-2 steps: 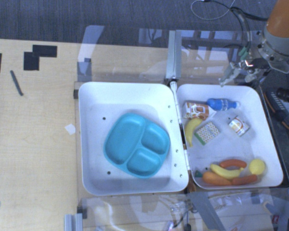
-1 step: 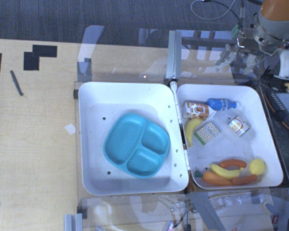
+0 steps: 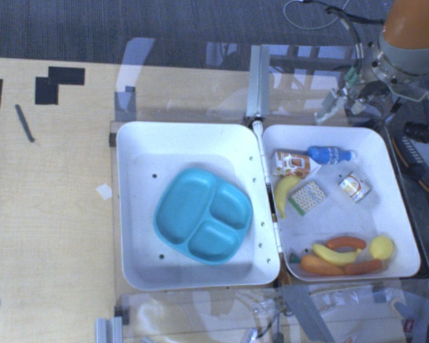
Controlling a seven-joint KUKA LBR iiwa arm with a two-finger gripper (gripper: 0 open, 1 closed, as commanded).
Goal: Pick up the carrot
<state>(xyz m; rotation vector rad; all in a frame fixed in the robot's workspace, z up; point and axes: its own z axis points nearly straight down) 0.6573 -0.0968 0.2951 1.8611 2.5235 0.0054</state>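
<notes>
Camera view: pale wooden bench (image 3: 50, 220) across the left and middle of the frame, bearing two white bins side by side. Left bin (image 3: 129, 191) at centre, holding a blue divided plate (image 3: 204, 215) set slightly askew. Right bin (image 3: 399, 191) just beside it, touching along the shared edge, crowded with small things.

Grey arm (image 3: 415, 20) with its orange band in the upper right corner, above the far edge of the right bin. Gripper (image 3: 361, 93) below the band, over the bench's rear frame just beyond the bin's top rim, well apart from everything inside. Too blurred and cluttered to tell how far open; nothing seen in its hold.

Within the right bin: carrot (image 3: 319, 265) lying flat along the bottom rim at lower right of the frame, touching a small banana (image 3: 333, 254) just above it. Red-orange sausage shape (image 3: 347, 243) above that. Lemon (image 3: 381, 247) to their right. Second banana (image 3: 284, 191) against the left wall. Blue bottle (image 3: 330, 154) lying on its side near the top. Printed carton (image 3: 292, 164) left of the bottle. Checked green pad (image 3: 307, 196) at the middle. Small can (image 3: 354, 187) tipped over to its right.

Black marks (image 3: 57, 84) and a dark stick (image 3: 24, 122) on the bench at upper left.
</notes>
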